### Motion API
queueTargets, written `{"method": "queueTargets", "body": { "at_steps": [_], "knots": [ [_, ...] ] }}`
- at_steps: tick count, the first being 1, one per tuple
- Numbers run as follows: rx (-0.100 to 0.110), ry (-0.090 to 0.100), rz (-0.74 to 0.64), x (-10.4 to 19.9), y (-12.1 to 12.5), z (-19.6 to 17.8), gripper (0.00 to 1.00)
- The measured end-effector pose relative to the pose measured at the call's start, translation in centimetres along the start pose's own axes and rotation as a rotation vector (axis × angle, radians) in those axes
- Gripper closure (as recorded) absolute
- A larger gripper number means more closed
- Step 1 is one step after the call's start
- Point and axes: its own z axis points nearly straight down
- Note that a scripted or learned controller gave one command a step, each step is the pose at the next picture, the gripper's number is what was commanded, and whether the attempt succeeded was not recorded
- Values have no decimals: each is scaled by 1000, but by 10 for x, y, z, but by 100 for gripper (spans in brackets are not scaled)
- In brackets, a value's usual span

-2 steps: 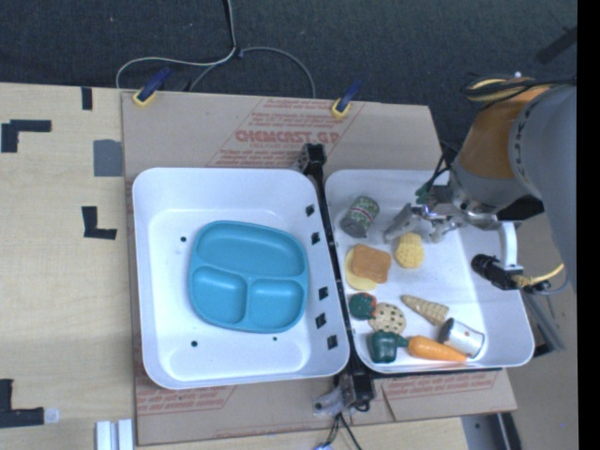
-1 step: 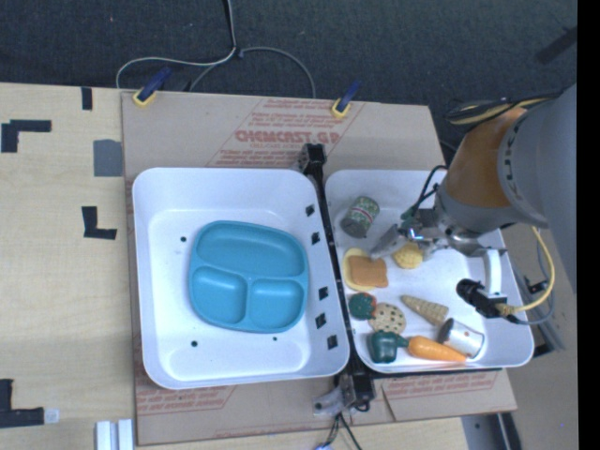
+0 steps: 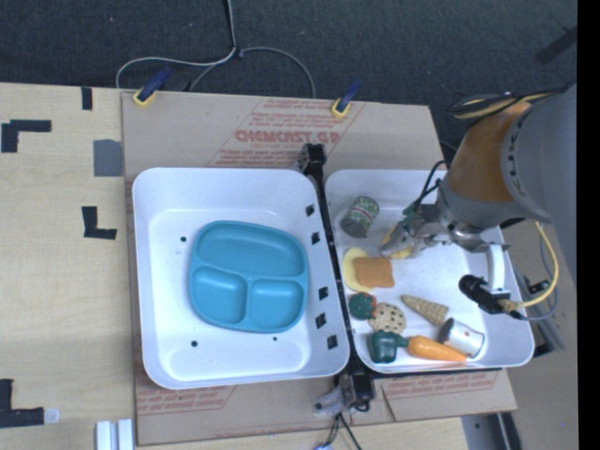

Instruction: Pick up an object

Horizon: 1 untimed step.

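My gripper (image 3: 409, 232) reaches down into the right bin (image 3: 514, 352) near its upper middle. A small yellow piece (image 3: 397, 249) lies right under its tip; whether it is held is unclear. A grey-green can (image 3: 359, 216) lies just to the left of the gripper. Below it an orange toast slice (image 3: 374, 272) rests on a pale yellow round piece (image 3: 352, 268). Further down are a green item (image 3: 361, 304), a speckled cookie (image 3: 387, 319), a waffle cone (image 3: 427, 308), a carrot (image 3: 437, 350) with a teal top (image 3: 382, 347), and a silver cup (image 3: 462, 337).
The left bin (image 3: 155, 251) holds a blue divided plate (image 3: 248, 276). A black divider (image 3: 323, 251) runs between the bins. The arm's grey and orange body (image 3: 506, 162) covers the right bin's upper right corner, and a yellow cable (image 3: 539, 289) hangs by its right wall.
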Motion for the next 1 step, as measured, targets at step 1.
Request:
{"method": "queueTargets", "body": {
  "at_steps": [1],
  "knots": [
    [8,5,-6,74,-48,-91,100]
  ]
}}
